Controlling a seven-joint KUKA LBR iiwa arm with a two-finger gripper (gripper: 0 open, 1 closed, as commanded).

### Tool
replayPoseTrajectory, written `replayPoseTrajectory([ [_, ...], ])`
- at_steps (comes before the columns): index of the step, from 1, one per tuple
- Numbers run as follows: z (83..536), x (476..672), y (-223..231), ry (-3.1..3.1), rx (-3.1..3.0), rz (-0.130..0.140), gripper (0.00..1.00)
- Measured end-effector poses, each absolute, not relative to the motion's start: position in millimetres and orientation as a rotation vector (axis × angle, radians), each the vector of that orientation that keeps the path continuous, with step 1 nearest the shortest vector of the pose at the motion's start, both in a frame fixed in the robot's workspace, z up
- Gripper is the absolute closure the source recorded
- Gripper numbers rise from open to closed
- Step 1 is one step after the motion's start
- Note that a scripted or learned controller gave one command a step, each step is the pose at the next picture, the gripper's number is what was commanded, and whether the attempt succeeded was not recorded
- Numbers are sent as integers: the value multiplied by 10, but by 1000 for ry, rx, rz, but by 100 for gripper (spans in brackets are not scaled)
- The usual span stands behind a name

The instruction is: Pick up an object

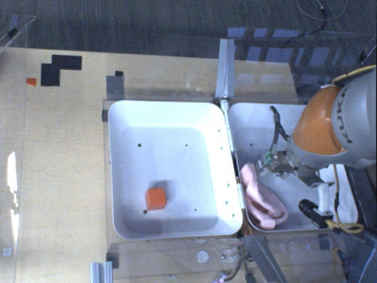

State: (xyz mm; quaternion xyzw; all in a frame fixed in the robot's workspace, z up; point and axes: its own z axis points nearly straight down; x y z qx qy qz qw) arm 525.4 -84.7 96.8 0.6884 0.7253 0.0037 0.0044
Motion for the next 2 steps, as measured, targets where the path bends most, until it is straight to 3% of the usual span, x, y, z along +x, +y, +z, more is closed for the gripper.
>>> replayPoseTrajectory([
  [1, 1783, 5548, -1333, 2224, 2210, 7, 0],
  [2, 1954, 5516, -2057, 2103, 2325, 5, 0],
])
